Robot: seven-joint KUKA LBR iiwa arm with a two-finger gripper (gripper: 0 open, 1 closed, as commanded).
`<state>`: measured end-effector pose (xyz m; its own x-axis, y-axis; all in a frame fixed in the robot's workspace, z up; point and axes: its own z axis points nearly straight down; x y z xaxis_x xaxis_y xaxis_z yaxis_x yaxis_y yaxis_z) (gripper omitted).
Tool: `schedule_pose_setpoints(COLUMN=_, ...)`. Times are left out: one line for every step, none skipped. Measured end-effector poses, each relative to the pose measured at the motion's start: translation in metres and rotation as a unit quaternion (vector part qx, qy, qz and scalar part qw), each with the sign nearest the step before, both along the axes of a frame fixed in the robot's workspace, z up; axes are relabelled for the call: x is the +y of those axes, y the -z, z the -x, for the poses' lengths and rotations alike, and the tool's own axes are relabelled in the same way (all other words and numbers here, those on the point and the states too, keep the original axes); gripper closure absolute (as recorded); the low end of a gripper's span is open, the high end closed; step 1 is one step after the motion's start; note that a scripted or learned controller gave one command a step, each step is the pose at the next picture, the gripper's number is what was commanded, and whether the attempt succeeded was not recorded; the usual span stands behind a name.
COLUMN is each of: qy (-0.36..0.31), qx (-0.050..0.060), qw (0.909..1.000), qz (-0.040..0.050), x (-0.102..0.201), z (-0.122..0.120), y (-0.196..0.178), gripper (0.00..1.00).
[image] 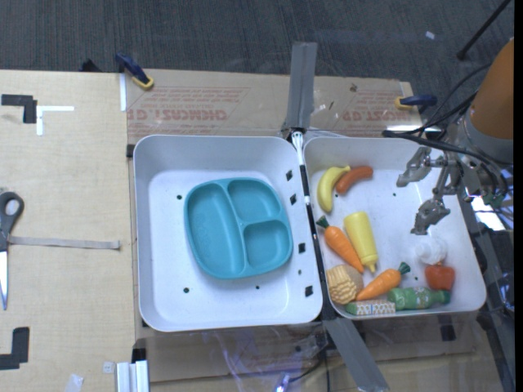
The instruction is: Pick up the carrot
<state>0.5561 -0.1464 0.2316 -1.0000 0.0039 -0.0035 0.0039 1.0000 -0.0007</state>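
The tool (431,193) hung open and empty over the right bin (391,147), toward its 2 o'clock part. One carrot (343,248) lay near the bin's centre-left, touching the yellow bottle (362,239); another carrot (382,282) lay at 6 o'clock.

A pale wooden bench top (65,202) met dark grey carpeted floor (204,15); brown cardboard sheet (212,109) lay behind.
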Motion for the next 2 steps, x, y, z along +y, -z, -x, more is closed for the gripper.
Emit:
schedule_pose_setpoints(qy=-0.033, qx=0.001, qw=0.9995, qz=0.0, x=0.022, z=0.065, y=0.036, gripper=0.0)
schedule_pose_setpoints(qy=-0.069, qx=0.0, qw=0.9976, qz=0.0001, x=0.053, z=0.059, y=0.101, gripper=0.0)
